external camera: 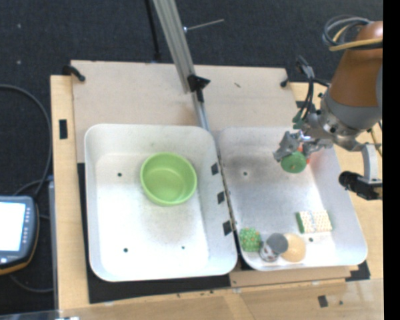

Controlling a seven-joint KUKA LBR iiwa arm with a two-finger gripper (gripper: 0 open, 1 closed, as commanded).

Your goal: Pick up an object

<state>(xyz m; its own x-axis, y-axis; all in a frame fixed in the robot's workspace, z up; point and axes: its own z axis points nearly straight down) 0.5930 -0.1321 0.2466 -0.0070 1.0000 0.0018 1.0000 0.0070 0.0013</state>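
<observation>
Landmark: right bin [267,179], shallow white plastic w/ rounded corners, speckled floor. The hand [292,153] hangs over its upper part, w/ a small round green ball [295,163] at the fingertips; it looks clamped on the ball, tho the view is coarse. At the bin's lower edge: knobbly green lump [250,239], grey round piece [275,245], smooth tan ball [295,247], pale dotted block [314,221] just above. Left of the bin, the other bin [107,245] holds a smooth green bowl [168,179]. Pale wood bench [133,92] beneath.

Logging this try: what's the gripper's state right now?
Gripper: over the right bin, a green ball at its tip; whether it grips it cannot be told.
</observation>
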